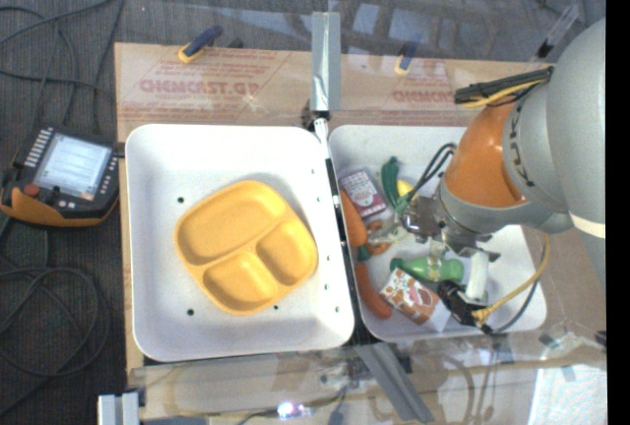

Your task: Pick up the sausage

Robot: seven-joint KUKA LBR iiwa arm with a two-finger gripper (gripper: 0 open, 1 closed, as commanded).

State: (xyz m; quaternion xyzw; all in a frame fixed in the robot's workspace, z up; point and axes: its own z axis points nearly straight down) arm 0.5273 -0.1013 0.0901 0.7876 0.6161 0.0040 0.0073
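The arm's gripper (433,228) hangs low over the right bin (532,310), near the sausage (372,291); its grip state cannot be told

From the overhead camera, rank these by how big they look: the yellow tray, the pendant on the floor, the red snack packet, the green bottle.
1. Yellow tray, clearly largest.
2. Pendant.
3. Red snack packet.
4. Green bottle, partly hidden by the arm, so its place against the packet is unsure.
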